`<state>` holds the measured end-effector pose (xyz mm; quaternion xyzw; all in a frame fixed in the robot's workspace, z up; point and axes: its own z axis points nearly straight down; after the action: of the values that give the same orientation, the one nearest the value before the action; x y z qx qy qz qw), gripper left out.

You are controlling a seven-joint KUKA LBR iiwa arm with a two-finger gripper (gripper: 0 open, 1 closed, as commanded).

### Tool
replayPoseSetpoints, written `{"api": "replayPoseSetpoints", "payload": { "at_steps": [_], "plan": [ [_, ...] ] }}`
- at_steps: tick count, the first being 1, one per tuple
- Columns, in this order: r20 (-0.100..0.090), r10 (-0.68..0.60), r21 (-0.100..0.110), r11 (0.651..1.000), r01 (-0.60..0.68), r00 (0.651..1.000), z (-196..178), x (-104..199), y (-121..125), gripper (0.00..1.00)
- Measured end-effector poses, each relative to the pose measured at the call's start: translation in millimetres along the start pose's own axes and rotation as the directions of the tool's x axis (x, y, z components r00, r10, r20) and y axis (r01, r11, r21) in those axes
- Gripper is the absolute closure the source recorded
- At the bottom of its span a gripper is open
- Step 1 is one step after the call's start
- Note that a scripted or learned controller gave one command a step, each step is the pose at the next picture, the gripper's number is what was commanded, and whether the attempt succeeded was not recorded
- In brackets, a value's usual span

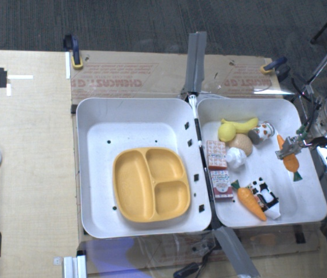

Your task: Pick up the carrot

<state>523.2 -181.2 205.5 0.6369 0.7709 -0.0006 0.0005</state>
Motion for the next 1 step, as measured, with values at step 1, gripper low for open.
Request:
{"api": "replayPoseSetpoints", "payload": {
  "at_steps": [1],
  "plan": [
    [0.0,0.0,0.0,1.0,0.0,1.0,0.0,0.0,0.0,0.0]
  ]
}}
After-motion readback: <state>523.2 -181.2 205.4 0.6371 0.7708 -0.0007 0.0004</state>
